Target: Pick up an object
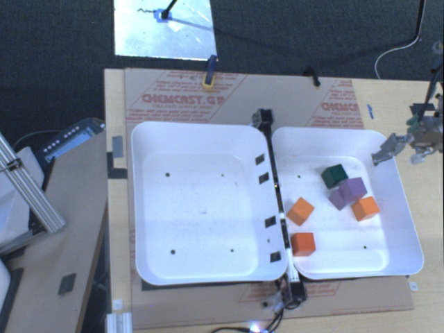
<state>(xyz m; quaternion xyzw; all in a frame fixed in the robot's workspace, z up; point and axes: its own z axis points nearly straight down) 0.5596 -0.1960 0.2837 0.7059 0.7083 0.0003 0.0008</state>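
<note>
Bins are sitting side by side on the bench [114, 116], and you are looking down on both at a slant. The left bin [149, 144] is lying at the left of the pair, its right wall touching the right bin [399, 255] along a dark strip of clips.

Moving rightward, you are finding the blocks, all of them resting in the right bin. An orange block [300, 211] is lying near the dividing wall, tilted as a diamond, and a red-orange block [303, 243] is sitting just below it, apart from it and closer to the near rim. Further right, a green block [334, 175] is sitting toward the bin's middle. A purple block [349, 191] is lying just below and to the right of the green one, looking as if it is touching it (you cannot be certain of contact from this slant). A second orange one [365, 208] is pressing against the purple block's lower right side.

At the far right, the gripper [385, 152] is hanging over the right bin's upper right rim, well apart from every block. Nothing is sitting between its fingers, and whether the jaws are spread or pressed together you cannot tell.
</note>
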